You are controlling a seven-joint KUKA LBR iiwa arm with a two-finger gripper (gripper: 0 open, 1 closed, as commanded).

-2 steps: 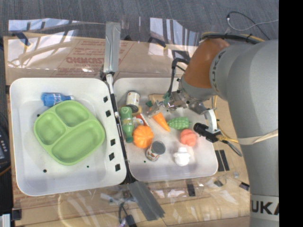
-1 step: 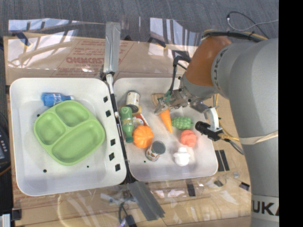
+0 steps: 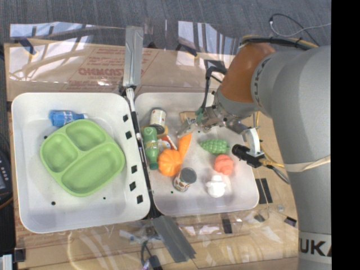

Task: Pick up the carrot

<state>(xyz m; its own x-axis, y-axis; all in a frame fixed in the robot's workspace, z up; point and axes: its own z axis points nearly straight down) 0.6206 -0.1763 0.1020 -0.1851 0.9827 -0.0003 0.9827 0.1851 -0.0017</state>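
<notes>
Carrot [image 3: 184, 144] is being reached for, mid-frame in right bin [image 3: 247, 191]. Gripper [image 3: 191, 126] is being held just above its top; pincer state can't be told. Next: lowering & pinching needed.

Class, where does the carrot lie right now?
The carrot lies in the right bin, just below the gripper, its lower end beside the orange pumpkin.

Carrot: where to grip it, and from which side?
Grip the carrot probably at its upper, thicker end, coming from above. It lies tilted, its lower tip against the pumpkin and bottle; the upper end by the gripper looks freer.
</notes>
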